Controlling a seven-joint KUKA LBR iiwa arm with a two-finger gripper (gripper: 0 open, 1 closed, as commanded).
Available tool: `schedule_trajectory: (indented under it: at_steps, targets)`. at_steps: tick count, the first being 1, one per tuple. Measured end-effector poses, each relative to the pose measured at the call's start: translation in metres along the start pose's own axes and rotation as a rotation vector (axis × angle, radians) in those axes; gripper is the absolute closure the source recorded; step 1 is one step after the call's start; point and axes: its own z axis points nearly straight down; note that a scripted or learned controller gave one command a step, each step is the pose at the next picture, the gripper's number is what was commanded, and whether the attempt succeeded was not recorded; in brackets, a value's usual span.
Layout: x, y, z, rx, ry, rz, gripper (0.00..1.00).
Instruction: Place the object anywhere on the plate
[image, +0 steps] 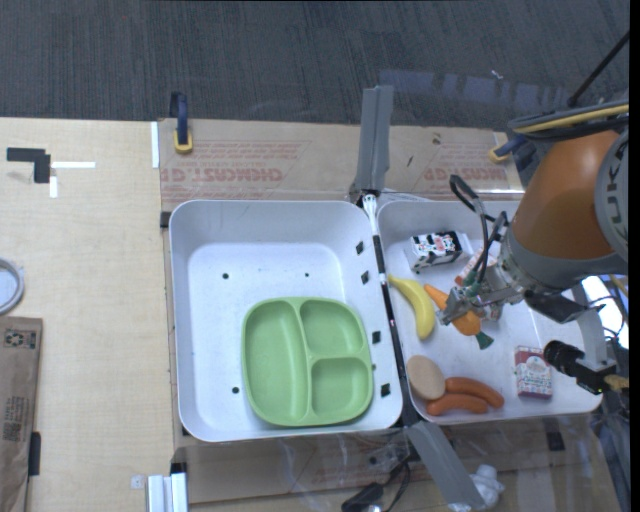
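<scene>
End effector (472, 305) down in the right bin (570, 405), low over an orange carrot-like piece (462, 322) with a small green bit (484, 340) just beyond it. Fingers lost in wires and metal parts; cannot tell how far open, nor whether anything sits pinched between them, though seemingly touching or just above the orange piece. Long axis of that piece unclear, mostly hidden under the tool. Just to the left, a banana (416, 303), long axis running up and down the view, curved, lower tip toward the near wall. Above and slightly left, a small black-and-white carton (437, 247). Below and left, a tan round piece (426, 377) beside two sausages (465, 395) lying crosswise. Below and right, a small pink-and-white box (533, 372). Well to the left, in the other bin (200, 300), a green divided plate (305, 360). Both bins on the tabletop (80, 330).
</scene>
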Motion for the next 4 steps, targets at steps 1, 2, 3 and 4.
schedule_trajectory:
  at_steps: [1, 2, 3, 4]
  targets:
    - [-0.001, 0.000, -0.008, 0.002, -0.001, -0.001, 1.00]
    - [0.041, 0.042, 0.000, -0.002, 0.000, -0.370, 1.00]
    - [0.123, 0.017, -0.001, 0.000, 0.000, -0.475, 1.00]
    - [0.122, 0.017, -0.001, 0.000, 0.000, -0.474, 0.00]
